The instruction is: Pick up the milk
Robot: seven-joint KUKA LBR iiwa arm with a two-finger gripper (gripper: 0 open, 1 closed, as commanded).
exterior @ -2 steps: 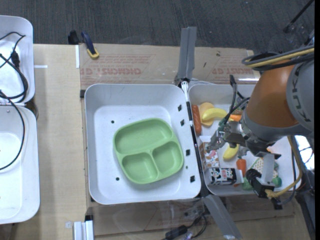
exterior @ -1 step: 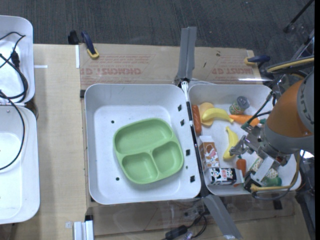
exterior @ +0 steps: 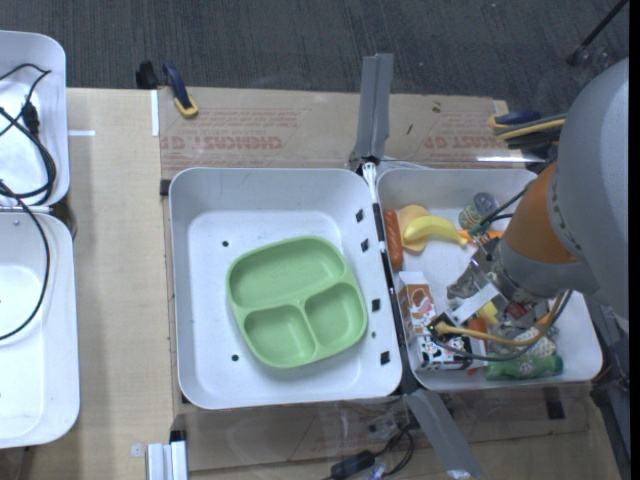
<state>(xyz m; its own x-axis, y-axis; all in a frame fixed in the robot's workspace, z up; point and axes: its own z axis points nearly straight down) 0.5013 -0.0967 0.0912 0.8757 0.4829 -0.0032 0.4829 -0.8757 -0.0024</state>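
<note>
The milk [exterior: 438,347] is a small white carton with black cow patches, lying near the front left corner of the right bin [exterior: 590,340]. My gripper [exterior: 472,294] hangs low in that bin, just above and to the right of the carton, among the clutter. The grey arm with its orange band [exterior: 532,224] covers the bin's right part. Nothing shows as lifted or held.
In the right bin lie a yellow banana [exterior: 433,230], a reddish sausage [exterior: 392,238], a can [exterior: 479,209], a white and brown box [exterior: 414,301] and a green packet [exterior: 524,368]. The left bin [exterior: 190,268] holds a green divided plate [exterior: 296,301].
</note>
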